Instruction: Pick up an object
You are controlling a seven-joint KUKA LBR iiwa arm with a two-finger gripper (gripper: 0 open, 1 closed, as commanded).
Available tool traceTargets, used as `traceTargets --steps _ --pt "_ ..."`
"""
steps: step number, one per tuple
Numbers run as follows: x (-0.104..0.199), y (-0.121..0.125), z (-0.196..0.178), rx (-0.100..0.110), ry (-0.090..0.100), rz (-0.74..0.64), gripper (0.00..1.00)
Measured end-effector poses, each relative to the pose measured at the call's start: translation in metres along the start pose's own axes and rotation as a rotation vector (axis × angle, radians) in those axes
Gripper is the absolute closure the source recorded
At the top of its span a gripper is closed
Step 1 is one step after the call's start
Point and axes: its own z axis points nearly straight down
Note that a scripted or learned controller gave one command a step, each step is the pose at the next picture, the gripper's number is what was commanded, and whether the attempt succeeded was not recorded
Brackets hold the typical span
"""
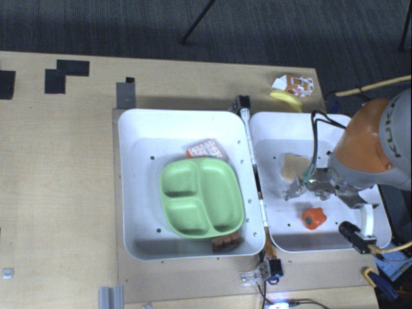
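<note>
**benchwatcher:** So the orange object point(313, 218) sits in the right bin point(277, 234), just below and a touch right of the jaws, not touching them. A pale beige thing point(295, 167) lies just above them.

**kukafan:** And the gripper point(297, 190)? Holding anything?

**benchwatcher:** Nope, nothing between the fingers. Whether the jaws are spread or closed, I honestly can't tell from here. The arm point(370, 143) hangs over the bin's right side.

**kukafan:** Left bin point(129, 172)?

**benchwatcher:** Far left of the jaws: a green divided tray point(201, 196), a red-patterned packet point(205, 149) peeking out above it, and something brown point(225, 242) under its lower edge.
</note>
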Motion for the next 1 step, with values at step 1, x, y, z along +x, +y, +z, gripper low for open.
traceTargets --steps 1 --pt "0.0314 0.0213 0.012 0.004 0.0 0.001 0.0"
